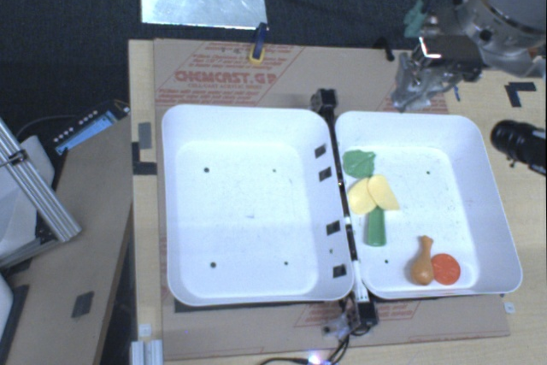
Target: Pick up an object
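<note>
Yellow toy (373,195) overlaps the green pieces (366,184), so you risk a glancing miss; your gripper (417,90) hangs beyond the right bin (479,141), jaws unreadable.

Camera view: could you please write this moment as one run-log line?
gripper: above right bin's far rim, nothing seen held | right bin: green and yellow toy pieces, orange gourd-shaped toy, red disc
</note>
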Motion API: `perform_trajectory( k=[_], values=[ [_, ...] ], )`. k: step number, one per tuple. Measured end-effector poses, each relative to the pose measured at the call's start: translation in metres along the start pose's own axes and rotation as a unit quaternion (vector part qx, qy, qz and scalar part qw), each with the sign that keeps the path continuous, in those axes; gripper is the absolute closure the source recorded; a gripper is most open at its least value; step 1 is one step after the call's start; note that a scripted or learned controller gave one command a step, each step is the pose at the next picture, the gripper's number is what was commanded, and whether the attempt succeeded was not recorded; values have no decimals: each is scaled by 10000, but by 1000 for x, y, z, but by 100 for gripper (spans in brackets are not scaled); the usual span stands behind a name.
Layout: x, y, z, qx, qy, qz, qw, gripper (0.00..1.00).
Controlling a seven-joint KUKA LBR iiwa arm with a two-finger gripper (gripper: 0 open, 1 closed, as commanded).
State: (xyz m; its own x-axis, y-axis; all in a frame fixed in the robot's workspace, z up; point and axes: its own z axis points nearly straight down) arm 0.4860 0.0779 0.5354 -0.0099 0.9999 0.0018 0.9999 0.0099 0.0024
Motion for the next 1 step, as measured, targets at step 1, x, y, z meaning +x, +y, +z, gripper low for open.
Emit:
perform_trajectory(
  k=[1],
  values=[
    [81,1,1,2,6,-13,10000,100]
  ],
)
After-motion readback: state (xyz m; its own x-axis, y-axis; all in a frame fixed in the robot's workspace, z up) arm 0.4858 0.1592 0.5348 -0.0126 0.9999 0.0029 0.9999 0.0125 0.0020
